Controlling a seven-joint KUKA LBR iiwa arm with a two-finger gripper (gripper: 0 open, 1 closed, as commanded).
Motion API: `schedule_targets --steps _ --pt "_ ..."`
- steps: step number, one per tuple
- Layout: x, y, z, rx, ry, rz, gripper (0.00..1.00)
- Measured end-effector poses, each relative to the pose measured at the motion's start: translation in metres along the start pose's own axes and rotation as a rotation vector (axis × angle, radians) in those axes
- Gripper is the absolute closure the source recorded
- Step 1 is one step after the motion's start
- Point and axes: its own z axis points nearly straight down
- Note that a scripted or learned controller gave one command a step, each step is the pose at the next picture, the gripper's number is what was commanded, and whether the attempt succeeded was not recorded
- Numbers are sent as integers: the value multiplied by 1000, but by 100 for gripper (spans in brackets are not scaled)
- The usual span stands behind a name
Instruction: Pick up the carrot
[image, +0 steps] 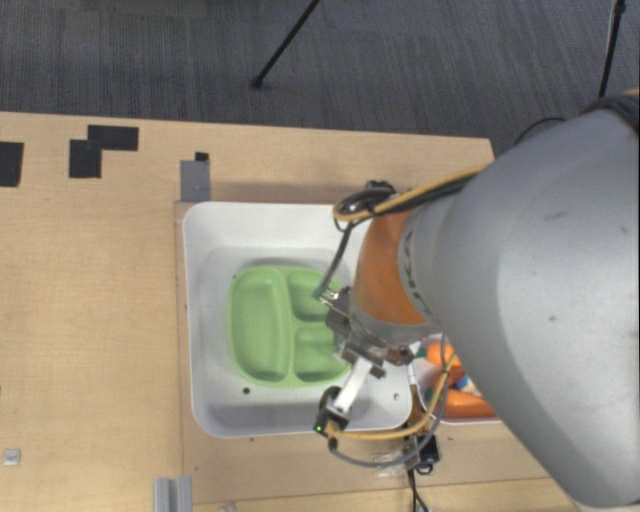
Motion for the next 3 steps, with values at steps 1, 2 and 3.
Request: schedule_targets --steps 1,2,3 --pt "-8 6 -67 -4 2 -218 100" --pt "-69 44 -114 -6 2 -283 100" --pt "-35 22 -232 -7 4 -297 100"
